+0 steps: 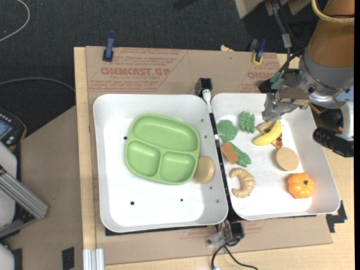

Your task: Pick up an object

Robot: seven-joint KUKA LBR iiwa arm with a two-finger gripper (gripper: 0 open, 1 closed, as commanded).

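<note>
Nearest the camera, at the lower edge of the bench, lay a black cable [228,246] trailing from a small clip at the seam between the two bins.

Left bin [112,167], white, shallow: held a green divided plate [163,149] with three compartments, lying flat toward the bin's middle. A tan rounded piece [205,169], perhaps a potato or a bread roll, touched the plate's right rim, close to the wall shared with the other bin.

Right bin [323,198], white, shallow: held the pickable objects.
- Croissant [242,181], near the front left.
- Orange pumpkin [300,185], near the front right, well apart from the croissant.
- Beige round disc [287,158], just behind the pumpkin.
- Carrot [235,153] with green top, lying at a slant beside the shared wall.
- Green leafy piece [227,130], just behind the carrot.
- Darker green ridged piece [246,121], beside the leafy one.
- Banana [268,135], yellow, near the bin's middle.

My gripper [271,115] hung low over the right bin, directly at the banana's upper end and near touching it. Whether my fingers were spread or pressed together I could not tell; nothing was visibly between them. My arm's orange band [334,30] showed at the upper right.

Bench: brown cardboard sheet [140,69] with red lettering, pinned by two blue clamps [108,46] at the far edge.
</note>
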